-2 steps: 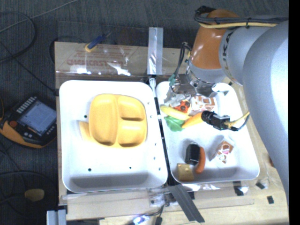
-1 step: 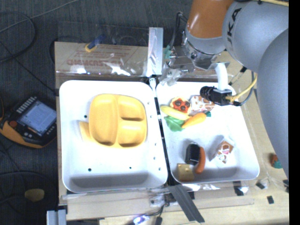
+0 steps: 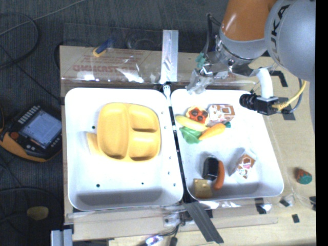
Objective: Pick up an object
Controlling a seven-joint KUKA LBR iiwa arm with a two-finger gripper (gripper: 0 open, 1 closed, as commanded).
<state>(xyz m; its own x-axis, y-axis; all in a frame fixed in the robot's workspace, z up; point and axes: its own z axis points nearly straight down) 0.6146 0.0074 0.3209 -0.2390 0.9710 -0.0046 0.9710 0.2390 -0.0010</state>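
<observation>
The gripper (image 3: 197, 83) is seen over the far rim of the right bin (image 3: 266, 137), near the divider; whether it is wide or narrow cannot be told, and nothing is seen held in it. In the right bin a banana (image 3: 185, 122), a green piece (image 3: 189, 135), a carrot (image 3: 212, 131), a red-orange toy (image 3: 196, 114) and a small carton (image 3: 221, 113) are clustered just beside each other at the far left. A black block (image 3: 210, 168) is touched by a sausage (image 3: 220, 174), with a tan block (image 3: 203, 188) nearby and a grey packet (image 3: 243, 165) apart to the right. A yellow tray (image 3: 128, 131) is set in the left bin (image 3: 77, 178).
</observation>
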